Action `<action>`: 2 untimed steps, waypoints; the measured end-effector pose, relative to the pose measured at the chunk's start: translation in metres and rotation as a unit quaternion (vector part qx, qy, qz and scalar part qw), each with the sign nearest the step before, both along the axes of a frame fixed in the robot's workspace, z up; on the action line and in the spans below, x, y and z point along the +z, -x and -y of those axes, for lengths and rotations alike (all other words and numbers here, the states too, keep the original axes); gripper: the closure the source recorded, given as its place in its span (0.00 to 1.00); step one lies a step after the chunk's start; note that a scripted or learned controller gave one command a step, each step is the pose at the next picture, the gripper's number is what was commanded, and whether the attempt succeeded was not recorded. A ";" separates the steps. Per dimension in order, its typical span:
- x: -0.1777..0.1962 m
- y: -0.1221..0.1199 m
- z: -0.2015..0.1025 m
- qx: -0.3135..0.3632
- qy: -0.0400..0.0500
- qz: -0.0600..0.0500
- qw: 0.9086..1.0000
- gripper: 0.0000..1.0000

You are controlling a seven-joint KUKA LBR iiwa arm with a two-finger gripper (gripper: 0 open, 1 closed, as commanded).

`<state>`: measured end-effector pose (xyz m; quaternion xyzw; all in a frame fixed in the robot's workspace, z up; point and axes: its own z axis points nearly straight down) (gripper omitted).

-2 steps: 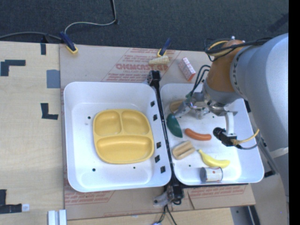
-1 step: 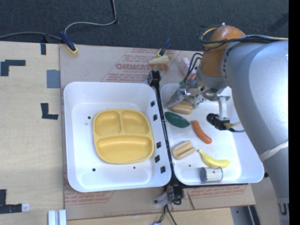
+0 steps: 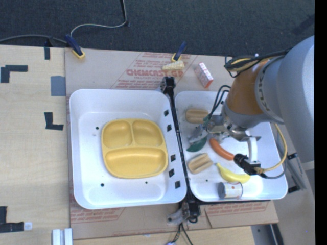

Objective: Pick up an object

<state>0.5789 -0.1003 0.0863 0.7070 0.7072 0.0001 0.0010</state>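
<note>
The right bin (image 3: 271,188) holds several small items. A tan roll (image 3: 195,115) lies at its far left, with a dark green piece (image 3: 196,145) nearer the camera. An orange carrot (image 3: 220,148), a second tan roll (image 3: 199,163), a yellow banana (image 3: 233,175) and a small grey-and-white can (image 3: 230,190) are spread toward the front. My gripper (image 3: 200,132) reaches down from the orange-banded wrist (image 3: 245,98). It sits low over the bin's left side, between the far roll and the green piece. The arm hides part of the bin's back right.
The left bin (image 3: 82,137) holds a yellow divided plate (image 3: 135,148). A black divider (image 3: 176,137) runs between the bins. Behind the bins on the cardboard lie a yellow wedge (image 3: 173,65) and a red-and-white box (image 3: 205,75). A yellow cable (image 3: 273,167) loops over the right bin.
</note>
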 end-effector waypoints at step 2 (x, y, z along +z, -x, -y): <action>0.098 0.082 -0.035 0.001 -0.001 -0.002 1.000 1.00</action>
